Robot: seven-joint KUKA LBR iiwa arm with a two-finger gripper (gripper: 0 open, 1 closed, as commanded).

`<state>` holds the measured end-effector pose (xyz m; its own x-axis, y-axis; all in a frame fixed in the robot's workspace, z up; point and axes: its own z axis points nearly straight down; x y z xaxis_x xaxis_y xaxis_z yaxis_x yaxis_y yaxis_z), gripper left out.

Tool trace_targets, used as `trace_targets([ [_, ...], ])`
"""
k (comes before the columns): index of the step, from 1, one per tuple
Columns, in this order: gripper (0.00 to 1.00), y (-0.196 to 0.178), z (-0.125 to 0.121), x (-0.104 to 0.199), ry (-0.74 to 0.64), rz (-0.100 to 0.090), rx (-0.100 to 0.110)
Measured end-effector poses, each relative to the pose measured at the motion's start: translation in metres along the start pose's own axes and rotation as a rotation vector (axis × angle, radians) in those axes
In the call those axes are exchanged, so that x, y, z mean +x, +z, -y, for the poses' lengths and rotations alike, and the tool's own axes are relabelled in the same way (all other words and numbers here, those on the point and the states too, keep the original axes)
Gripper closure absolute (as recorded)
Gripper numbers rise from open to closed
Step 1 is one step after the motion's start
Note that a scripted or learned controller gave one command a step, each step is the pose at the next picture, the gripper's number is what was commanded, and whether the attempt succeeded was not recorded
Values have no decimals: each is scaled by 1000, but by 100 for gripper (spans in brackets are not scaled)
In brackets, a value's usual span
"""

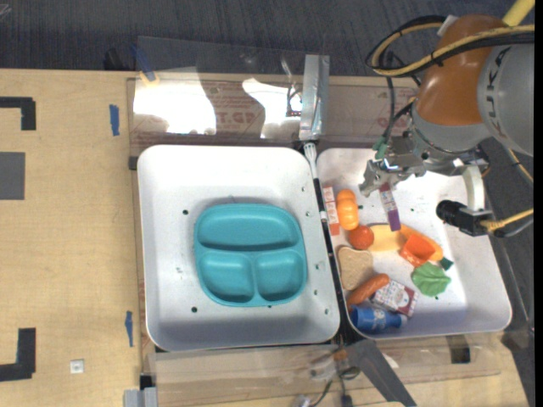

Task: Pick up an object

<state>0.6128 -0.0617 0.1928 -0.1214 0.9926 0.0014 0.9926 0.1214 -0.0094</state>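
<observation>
My gripper (384, 176) hangs over the back left part of the right bin (484, 308), its fingers spread apart. Just below it lies a thin purple-and-red stick (392, 212), whose upper end reaches up to the fingertips; nothing shows pinched between them. Nearby in the same bin are an orange piece (346, 208), a red tomato (362, 237), an orange wedge (420, 247), a green leaf (431, 279), a bread slice (355, 264), a sausage (367, 289), a small printed packet (394, 296) and a blue item (373, 319).
The left bin (161, 185) holds a teal divided plate (250, 253). A metal divider (314, 100) stands at the back between the bins. A black fitting with a yellow cable (462, 215) juts over the right bin's right side.
</observation>
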Motion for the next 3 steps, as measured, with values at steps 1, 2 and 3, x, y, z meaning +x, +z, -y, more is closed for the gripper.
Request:
trace_targets([
  [1,100,12,30,-18,-336,-1,-2],
  [2,100,12,-23,1,-108,0,-5],
  [3,100,12,-32,-27,-160,2,-6],
])
